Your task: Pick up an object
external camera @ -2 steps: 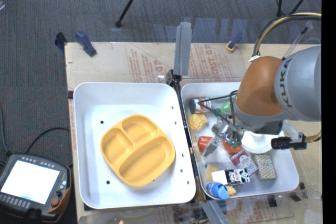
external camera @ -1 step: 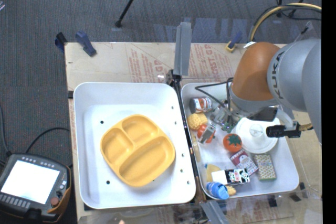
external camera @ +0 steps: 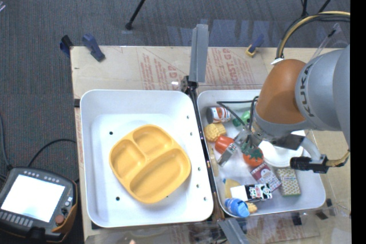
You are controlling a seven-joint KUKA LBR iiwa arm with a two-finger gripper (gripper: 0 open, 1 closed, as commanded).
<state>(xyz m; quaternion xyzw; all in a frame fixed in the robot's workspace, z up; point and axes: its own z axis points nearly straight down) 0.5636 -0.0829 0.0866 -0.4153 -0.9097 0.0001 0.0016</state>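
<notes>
My gripper [external camera: 235, 150] hangs low in the right bin [external camera: 317, 194], over its left-middle part, under the grey wrist and orange band. Right beside it lie a red piece [external camera: 223, 142] on its left and a red tomato-like toy with a green top [external camera: 254, 158] on its right. A yellow corn-like toy [external camera: 214, 131] and a small labelled can [external camera: 217, 114] lie just beyond. Nothing is visibly lifted off the bin floor. The arm hides part of the bin's back.
The right bin also holds a white dish [external camera: 280, 155], patterned packets [external camera: 289, 182], a black-and-white card [external camera: 258, 191] and a blue toy [external camera: 237, 207] near the front. The left bin [external camera: 97, 117] holds a yellow divided plate [external camera: 150, 163]. A grey post [external camera: 199, 57] stands between the bins.
</notes>
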